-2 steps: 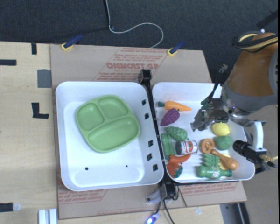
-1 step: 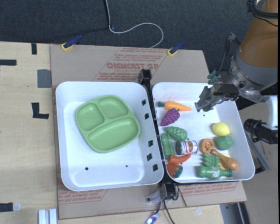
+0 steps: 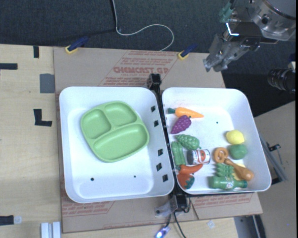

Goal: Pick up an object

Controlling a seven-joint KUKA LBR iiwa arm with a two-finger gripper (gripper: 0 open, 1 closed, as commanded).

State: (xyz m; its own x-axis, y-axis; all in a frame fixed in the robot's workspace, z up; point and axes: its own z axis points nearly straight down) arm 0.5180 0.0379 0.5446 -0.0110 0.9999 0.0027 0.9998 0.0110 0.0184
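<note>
Orange carrot [image 3: 189, 114] | long axis left-right, tip right | gripper [image 3: 219, 59] state unclear

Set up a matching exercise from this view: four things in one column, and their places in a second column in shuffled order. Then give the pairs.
Things:
1. green divided plate
2. toy carrot
3. yellow lemon
4. gripper

Places:
A. above the bench, beyond the right bin's far edge
B. in the left bin
C. right bin, near its far left corner
D. right bin, toward its right wall

Pairs: 1-B, 2-C, 3-D, 4-A
</note>
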